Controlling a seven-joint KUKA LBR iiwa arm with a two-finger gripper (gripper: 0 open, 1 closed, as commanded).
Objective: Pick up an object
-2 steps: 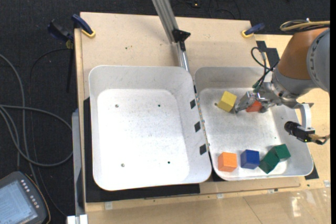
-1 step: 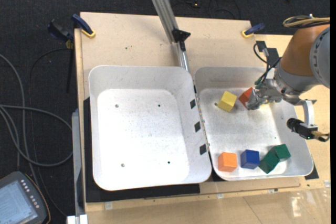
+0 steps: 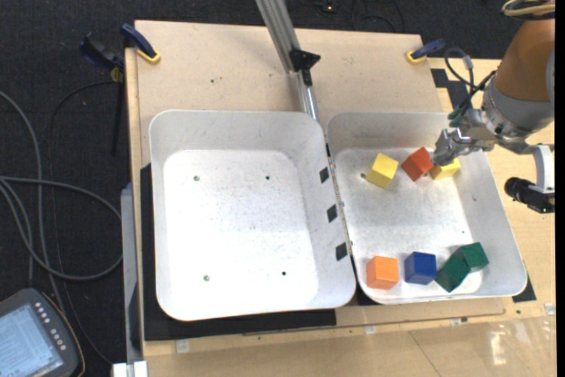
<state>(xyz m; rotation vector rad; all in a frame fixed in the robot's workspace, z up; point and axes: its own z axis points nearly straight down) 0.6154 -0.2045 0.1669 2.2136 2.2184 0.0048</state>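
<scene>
reaching in from the right, i have my pincer (image 3: 444,156) low over the far part of the right bin (image 3: 494,216), down among a small cluster of blocks. the red block (image 3: 418,162) sits just left of it, tilted, and a small yellow block (image 3: 447,169) lies right under or against it. whether either one is actually gripped i cannot tell from up here, nor how wide the pincer stands; the wrist hides that.

a bigger yellow block (image 3: 383,170) rests just left of the red one, apart from me. along the near edge of the same bin sit an orange block (image 3: 382,272), a blue block (image 3: 421,267) and two green blocks (image 3: 463,266), the green pair touching and well away from my reach. the left bin (image 3: 177,154) holds nothing i need.

i judge this as the grasp step itself: down at the target, not yet lifted. the next move calls for a firm closure on one block only, most likely the red or the small yellow, then a straight lift clear of the bin floor. the risk i see is crowding: two blocks this close could leave me pinching a corner, or nudging one aside and coming up with nothing.
</scene>
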